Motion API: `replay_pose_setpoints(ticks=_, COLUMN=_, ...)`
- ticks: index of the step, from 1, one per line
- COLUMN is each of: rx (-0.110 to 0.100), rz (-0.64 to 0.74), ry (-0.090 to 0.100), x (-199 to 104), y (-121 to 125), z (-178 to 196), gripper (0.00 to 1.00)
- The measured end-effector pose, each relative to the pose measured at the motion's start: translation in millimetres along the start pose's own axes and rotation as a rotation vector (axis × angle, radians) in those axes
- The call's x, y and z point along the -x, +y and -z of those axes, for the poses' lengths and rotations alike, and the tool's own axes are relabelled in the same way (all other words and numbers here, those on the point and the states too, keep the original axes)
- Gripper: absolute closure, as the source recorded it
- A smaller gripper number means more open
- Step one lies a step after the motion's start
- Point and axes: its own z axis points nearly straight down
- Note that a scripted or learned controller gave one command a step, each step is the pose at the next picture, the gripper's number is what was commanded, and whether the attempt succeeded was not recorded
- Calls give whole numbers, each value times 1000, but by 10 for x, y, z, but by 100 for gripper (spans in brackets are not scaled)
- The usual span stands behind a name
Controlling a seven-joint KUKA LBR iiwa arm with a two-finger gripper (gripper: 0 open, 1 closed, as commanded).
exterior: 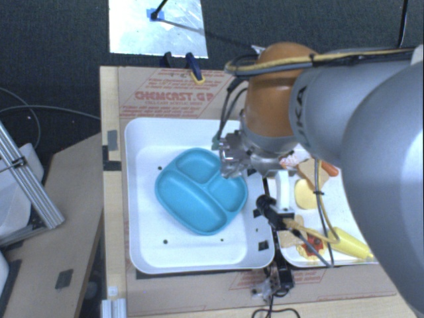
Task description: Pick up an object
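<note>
At the far left, a pale tan board [66, 177] lies beside the bench, with silvery metal rails [26, 184] crossing it. Further right, a shiny foil-like sheet [157, 18] lies on the dark floor at the far side, and a blue clamp [194, 67] sits at the far edge of the brown cardboard sheet with red lettering [172, 95] under the bins. The left shallow white bin [142, 244] holds a light blue plastic divided plate [201, 189], lying flat, its right side near the bin's right wall. The two-finger gripper [230, 167] hangs over the plate's far right edge; whether it touches the plate cannot be told, and whether it is parted or closed cannot be told either. Above it is the orange band [275, 91] and the wide grey arm [371, 151], which covers much of the right white bin [288, 254]. In that bin lie a pale yellow round piece [303, 194], a yellow banana-shaped toy [348, 244] and a few small red and orange items [309, 245].
</note>
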Motion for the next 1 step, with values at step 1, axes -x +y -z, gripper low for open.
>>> replay_pose_setpoints(ticks=1, rx=-9, rz=-11, ry=-3, x=424, y=-478, z=-351, gripper=100)
